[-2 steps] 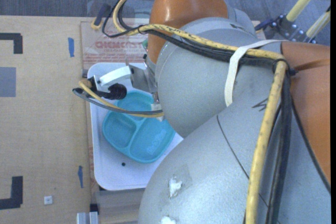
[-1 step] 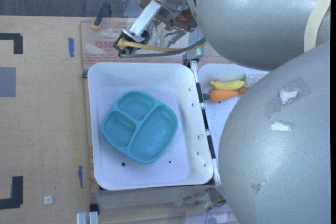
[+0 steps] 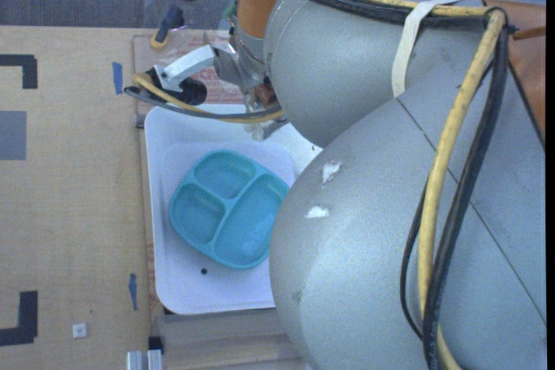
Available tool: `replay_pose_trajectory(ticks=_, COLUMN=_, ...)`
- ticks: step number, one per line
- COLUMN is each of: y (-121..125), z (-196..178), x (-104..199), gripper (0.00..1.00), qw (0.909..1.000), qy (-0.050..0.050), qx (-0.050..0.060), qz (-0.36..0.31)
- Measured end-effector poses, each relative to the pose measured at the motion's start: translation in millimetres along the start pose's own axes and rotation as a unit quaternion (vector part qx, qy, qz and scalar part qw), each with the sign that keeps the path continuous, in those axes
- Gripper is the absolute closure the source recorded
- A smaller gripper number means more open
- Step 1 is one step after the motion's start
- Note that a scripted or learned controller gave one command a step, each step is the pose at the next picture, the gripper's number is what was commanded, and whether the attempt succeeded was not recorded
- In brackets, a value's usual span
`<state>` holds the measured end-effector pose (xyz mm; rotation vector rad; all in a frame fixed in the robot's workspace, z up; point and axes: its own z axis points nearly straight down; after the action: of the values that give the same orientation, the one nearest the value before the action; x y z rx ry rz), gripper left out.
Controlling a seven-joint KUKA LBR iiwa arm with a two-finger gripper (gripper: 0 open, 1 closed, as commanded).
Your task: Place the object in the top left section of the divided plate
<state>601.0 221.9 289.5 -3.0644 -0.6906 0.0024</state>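
A teal divided plate (image 3: 227,208) with three sections lies tilted in the near white bin (image 3: 178,286). All its sections look bare. My gripper (image 3: 257,119) hangs over the far edge of that bin, just beyond the plate's upper rim. The grey arm covers most of it, and I cannot see anything held in it. The second bin (image 3: 195,106) lies behind, mostly hidden by the wrist.
The thick grey arm (image 3: 390,186) fills the right half of the view and hides the plate's right edge. A small dark speck (image 3: 204,271) lies on the bin floor below the plate. Tan bench (image 3: 69,186) with black and blue marks spreads to the left.
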Motion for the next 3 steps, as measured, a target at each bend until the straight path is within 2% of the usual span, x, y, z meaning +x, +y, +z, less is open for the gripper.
replay_pose_trajectory(ticks=1, y=-24.8, z=48.4, x=-52.4, gripper=1.0, qw=0.9962, qy=0.0, qx=0.0, qz=0.088)
replay_pose_trajectory(ticks=2, y=0.3, z=21.9, x=14.8, gripper=1.0, qw=0.9985, qy=-0.001, qx=0.0, qz=-0.055)
replay_pose_trajectory(ticks=3, y=-36.5, z=-40.2, x=-66.6, gripper=1.0, qw=0.9999, qy=-0.001, qx=0.0, qz=-0.016)
